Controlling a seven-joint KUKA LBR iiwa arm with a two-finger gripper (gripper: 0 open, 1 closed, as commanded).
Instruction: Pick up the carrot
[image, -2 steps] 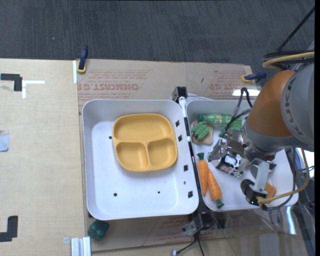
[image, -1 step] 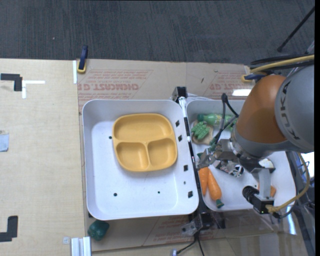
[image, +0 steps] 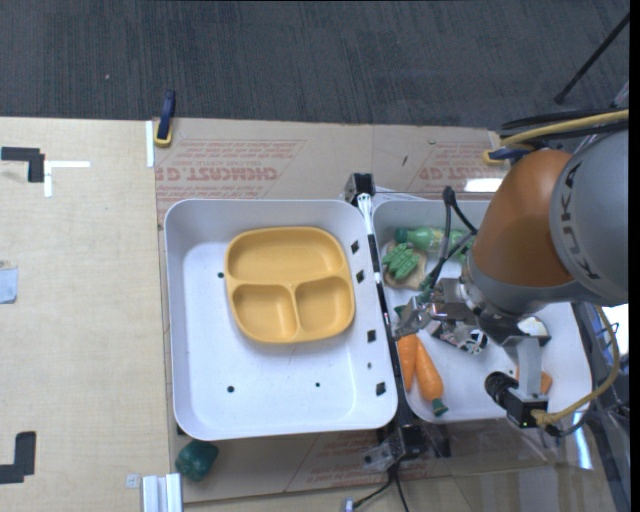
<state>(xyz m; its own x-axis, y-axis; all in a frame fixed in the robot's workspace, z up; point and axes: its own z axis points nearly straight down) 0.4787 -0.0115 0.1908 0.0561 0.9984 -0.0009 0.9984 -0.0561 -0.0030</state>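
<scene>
An orange carrot with a green stem end lies in the right bin, near its front left corner. A second orange piece lies along its left side. The gripper hangs just above the carrot's upper end, at the left of the right bin. The grey arm with its orange band covers much of that bin. Nothing shows between the fingers.
A yellow divided plate sits in the left bin. Green toy vegetables lie at the back of the right bin. A small dark-and-white object lies beside the gripper. A green object rests on the bench outside the left bin.
</scene>
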